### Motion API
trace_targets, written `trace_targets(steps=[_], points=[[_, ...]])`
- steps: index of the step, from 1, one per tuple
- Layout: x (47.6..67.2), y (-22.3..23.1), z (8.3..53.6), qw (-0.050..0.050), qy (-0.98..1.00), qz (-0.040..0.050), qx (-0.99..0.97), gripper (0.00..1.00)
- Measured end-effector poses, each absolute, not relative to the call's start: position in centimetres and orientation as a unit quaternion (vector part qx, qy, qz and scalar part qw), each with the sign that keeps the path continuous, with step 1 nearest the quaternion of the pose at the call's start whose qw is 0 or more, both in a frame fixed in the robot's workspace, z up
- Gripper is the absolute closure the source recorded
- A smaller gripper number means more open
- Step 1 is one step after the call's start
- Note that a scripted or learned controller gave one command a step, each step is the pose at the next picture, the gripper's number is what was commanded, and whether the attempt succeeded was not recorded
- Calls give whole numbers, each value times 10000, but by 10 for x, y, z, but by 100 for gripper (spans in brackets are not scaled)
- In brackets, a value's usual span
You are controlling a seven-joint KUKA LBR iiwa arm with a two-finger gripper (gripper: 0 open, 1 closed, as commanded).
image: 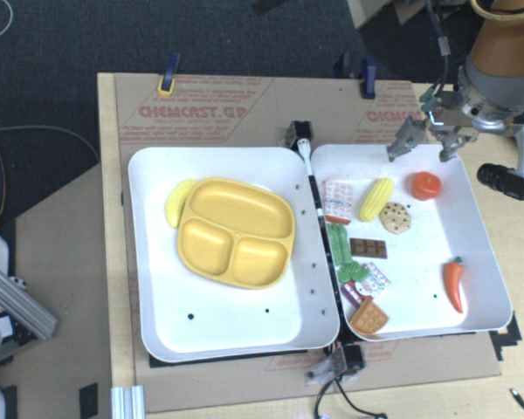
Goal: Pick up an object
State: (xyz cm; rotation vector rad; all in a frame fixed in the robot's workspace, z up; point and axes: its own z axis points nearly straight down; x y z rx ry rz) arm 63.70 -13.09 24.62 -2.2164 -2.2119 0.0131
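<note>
Two fingers of the gripper [426, 143] stand spread wide, holding nothing; the tomato [425, 185] lies just below it, the corn [376, 198] below and left. Both look light, rigid, smooth; I'd pinch the corn across its middle.

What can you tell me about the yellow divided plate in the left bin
The yellow divided plate looks like smooth moulded plastic with rounded corners. It has three compartments: one long one across the far side and two smaller ones on the near side. It lies flat, right way up, turned at a slight angle, in the left bin. A yellow rounded piece sticks out from under its left edge.
</note>
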Motion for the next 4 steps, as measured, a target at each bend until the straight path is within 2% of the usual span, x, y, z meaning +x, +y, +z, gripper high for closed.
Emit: trace_targets(steps=[1, 2, 4], points=[[639, -131, 255, -7, -7072, -2, -7070, 0], [632, -135, 195, 27, -7068, 19, -7074, 0], [639, -131, 82, 21, -7074, 14, -7068, 0]])
